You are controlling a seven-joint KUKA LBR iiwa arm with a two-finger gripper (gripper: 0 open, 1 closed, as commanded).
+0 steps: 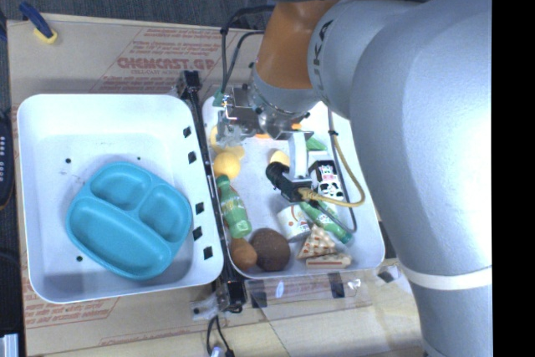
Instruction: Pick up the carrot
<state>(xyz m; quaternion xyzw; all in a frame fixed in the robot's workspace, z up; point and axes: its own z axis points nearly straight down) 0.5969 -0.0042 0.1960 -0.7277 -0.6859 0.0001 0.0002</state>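
Carrot (318, 211): not identified with certainty. The likeliest candidate is a slim, tapered item with an orange-yellow end and green top, lying at a slant in the right bin (368, 240), just above the pizza slice (319, 245) and beside a white cup (292, 221). Judged a toy: probably light, stiff, smooth plastic, liable to roll or slip, so it is best taken across its thicker middle. It is crowded by neighbours, so clearance is poor. The gripper (242, 123) hangs over the bin's upper-left corner, near a yellow rounded fruit (226, 165) and apart from the candidate; whether it is open or closed cannot be told. Other contents are a glossy green bottle (235, 213) and a matt brown ball (270, 249). The left bin (50, 121) holds a blue compartment plate (125, 217).
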